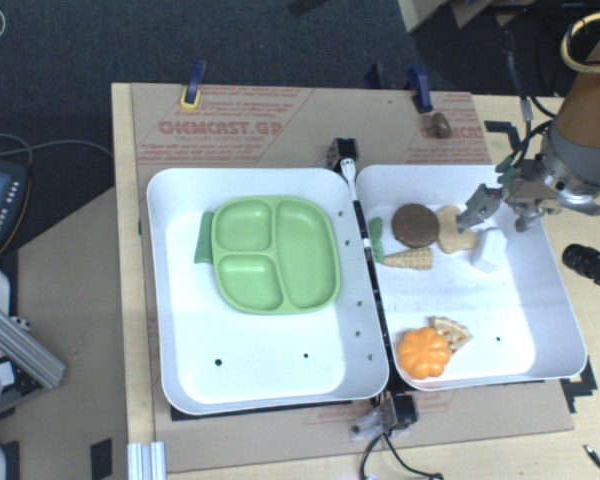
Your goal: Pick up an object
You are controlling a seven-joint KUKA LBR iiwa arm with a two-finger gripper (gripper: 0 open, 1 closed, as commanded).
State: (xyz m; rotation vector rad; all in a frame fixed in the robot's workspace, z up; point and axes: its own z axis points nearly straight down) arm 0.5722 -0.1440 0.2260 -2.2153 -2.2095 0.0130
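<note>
The arm (580, 128) runs off the right edge, so its upper links are cut away. Whether the jaws are parted is too small and blurred to tell. Just left of the jaws, a tan piece (454, 230) lies partly behind the brown disc (415, 225); what it is stays unclear. Below the jaws, a pale block (488, 250) blends into the bin (540, 328).

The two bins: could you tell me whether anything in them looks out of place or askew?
Nothing looks spilled or damaged. The green divided plate sits slightly rotated in the left bin. In the right bin, the brown disc, cone and orange pumpkin lie loosely scattered.
</note>
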